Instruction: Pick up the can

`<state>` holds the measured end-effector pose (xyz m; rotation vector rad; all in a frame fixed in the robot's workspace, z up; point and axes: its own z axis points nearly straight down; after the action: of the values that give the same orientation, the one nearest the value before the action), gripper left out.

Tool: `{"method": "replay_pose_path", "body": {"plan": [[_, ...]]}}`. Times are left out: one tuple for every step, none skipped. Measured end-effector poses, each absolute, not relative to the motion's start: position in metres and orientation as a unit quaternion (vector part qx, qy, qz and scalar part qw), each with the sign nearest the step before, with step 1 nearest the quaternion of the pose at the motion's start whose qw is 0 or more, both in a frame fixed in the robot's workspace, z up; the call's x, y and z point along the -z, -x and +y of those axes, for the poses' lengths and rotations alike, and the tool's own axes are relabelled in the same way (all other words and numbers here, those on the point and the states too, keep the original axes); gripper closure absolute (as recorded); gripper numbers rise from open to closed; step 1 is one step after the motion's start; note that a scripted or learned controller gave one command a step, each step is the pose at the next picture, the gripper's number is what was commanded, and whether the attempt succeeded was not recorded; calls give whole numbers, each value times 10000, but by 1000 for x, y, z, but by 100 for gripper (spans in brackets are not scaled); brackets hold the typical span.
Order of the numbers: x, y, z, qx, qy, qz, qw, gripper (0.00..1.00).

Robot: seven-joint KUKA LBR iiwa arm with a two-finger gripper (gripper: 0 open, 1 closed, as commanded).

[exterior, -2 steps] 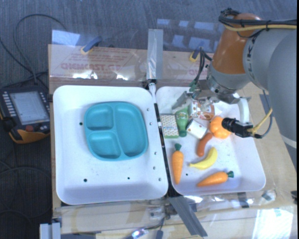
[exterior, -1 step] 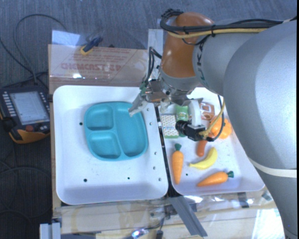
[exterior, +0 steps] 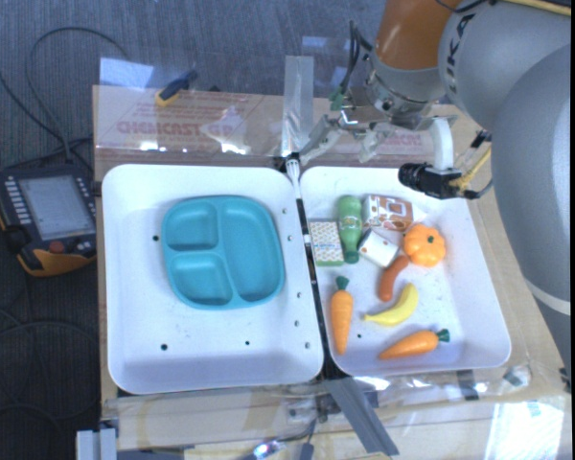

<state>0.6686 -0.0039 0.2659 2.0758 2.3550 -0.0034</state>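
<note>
Gripper (exterior: 353,130) hangs over the far rim between the bins, its opening impossible to judge and nothing seen in it, so the pick is probably not begun. Left bin (exterior: 125,286) carries a blue divided plate (exterior: 220,250); in the right bin (exterior: 484,324), the green can (exterior: 350,212) stands crowded between a small carton (exterior: 326,242) and a box (exterior: 387,213), leaving little room.

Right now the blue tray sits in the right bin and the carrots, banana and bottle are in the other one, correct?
Not quite. The camera view shows the blue tray in the left bin, not the right. The carrots, banana and bottle are indeed in the other one, the right bin.
</note>
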Motion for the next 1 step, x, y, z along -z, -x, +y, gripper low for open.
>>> {"method": "replay_pose_path", "body": {"plan": [[-184, -631, 34, 25, -7841, 6207, -15, 0]]}}
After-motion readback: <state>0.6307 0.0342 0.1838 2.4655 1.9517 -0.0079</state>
